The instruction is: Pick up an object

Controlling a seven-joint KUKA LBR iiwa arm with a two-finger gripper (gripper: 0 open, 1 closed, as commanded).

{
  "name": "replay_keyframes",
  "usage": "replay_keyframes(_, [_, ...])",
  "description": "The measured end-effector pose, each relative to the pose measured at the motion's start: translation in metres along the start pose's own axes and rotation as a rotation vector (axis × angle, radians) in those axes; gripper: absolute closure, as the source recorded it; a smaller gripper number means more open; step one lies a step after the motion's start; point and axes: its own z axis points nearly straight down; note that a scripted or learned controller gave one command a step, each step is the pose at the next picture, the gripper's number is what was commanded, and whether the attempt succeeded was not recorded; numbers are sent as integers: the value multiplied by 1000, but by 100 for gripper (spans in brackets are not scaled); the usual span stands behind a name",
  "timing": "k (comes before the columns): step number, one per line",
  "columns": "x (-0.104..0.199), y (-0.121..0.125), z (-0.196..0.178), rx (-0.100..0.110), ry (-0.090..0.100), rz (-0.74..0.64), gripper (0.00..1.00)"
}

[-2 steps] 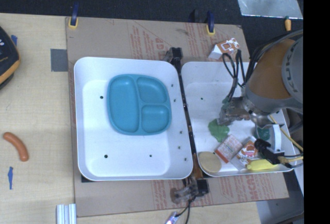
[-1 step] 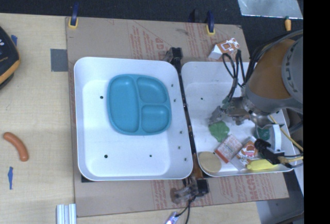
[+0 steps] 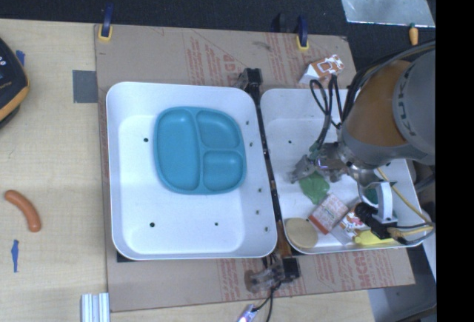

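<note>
Bench: we record pale wood with a brown cardboard sheet laid over it, held at the far edge by two blue-and-yellow clamps.

Left bin: white and shallow, resting on the cardboard. It holds one blue divided plate with three compartments, lying flat toward the far half of the bin.

Right bin: white, set just beside the left bin. We list its contents, all gathered in the near half:
- a green object, crumpled or leaf-like, near the middle;
- a red-and-white packet, just nearer than the green object;
- a tan disc, flat, by the near left corner;
- a yellow object, long and low, along the near wall.

Arm: grey with an orange band, reaching in from the right over the right bin.

Gripper: low inside the right bin, directly at the far edge of the green object. We cannot tell whether it is parted or closed, nor whether it touches the green object; we see nothing lifted.

Outside the bins: an orange-and-white wrapper on the cardboard beyond the right bin; an orange sausage-shaped toy on bare wood at far left, well apart from both bins; and a black-and-yellow device at the left edge, partly cut off.
</note>
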Motion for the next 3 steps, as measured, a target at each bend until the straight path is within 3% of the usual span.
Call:
replay_keyframes(1, [-31,22,-1,-3,-1,3,0])
replay_keyframes(2, [-11,-6,0,-1,0,1,0])
replay_keyframes(3, [-12,-6,-10,1,-1,-1,100])
